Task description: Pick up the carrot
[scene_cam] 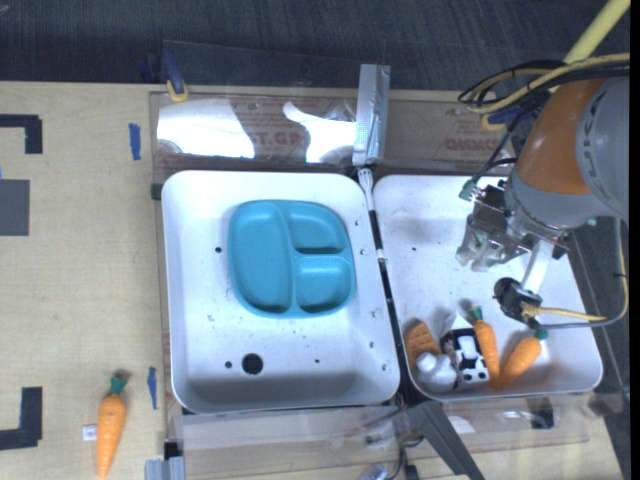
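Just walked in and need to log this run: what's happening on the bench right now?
The arm's gripper hangs over the right bin, above a cluster of toys at its near edge: two carrots, a black-and-white toy and an orange piece. Nothing shows between its fingers. The left bin holds a blue divided plate, and a third carrot lies on the bench outside the bins.

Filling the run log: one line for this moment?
gripper: above right bin, holding nothing | carrots: near bin edge | blue tray: left bin
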### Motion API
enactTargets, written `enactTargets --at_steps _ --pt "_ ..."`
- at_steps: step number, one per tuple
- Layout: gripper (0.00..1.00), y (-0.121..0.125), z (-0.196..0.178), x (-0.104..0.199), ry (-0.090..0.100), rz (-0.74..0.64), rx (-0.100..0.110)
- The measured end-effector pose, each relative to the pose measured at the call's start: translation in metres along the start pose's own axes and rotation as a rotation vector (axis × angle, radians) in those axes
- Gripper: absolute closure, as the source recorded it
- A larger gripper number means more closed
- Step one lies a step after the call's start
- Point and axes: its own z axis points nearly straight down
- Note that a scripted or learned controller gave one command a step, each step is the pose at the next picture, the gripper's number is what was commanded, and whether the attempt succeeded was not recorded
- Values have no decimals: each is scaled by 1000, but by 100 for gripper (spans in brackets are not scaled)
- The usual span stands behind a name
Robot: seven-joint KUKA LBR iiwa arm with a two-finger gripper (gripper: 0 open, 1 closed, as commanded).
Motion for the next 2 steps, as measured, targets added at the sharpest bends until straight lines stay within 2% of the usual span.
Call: enactTargets --at_steps 1,2 --pt "0 -1 2 -3 -4 4 5" --pt "0 -31 91 -65 -2 -161 -2"
